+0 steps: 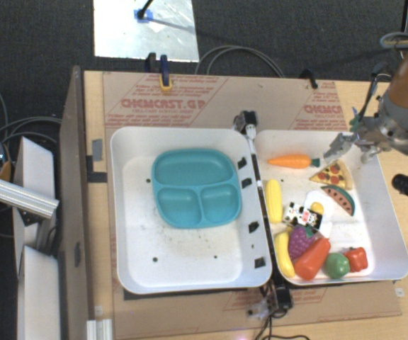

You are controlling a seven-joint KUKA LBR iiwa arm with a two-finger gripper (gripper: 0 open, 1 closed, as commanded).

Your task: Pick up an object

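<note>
My gripper (pixel 350 147) hangs over the back of the right bin (pixel 387 214), its fingers spread open with nothing between them. Just below it lies a pizza slice (pixel 331 173), and to its left an orange carrot (pixel 290 161). A watermelon slice (pixel 338 199) sits a little nearer the front. Further forward are a corn cob (pixel 273 200), a black-and-white toy (pixel 304 216), purple grapes (pixel 300 240), a banana (pixel 282 252), a red-orange pepper (pixel 312 257), a green fruit (pixel 336 264) and a red piece (pixel 357 258).
The left bin (pixel 137 261) holds a teal divided plate (pixel 195 188). Black clips (pixel 248 183) run along the wall between the two bins. Cables lie behind the bench and a silver bar (pixel 16 195) juts in at the left.
</note>
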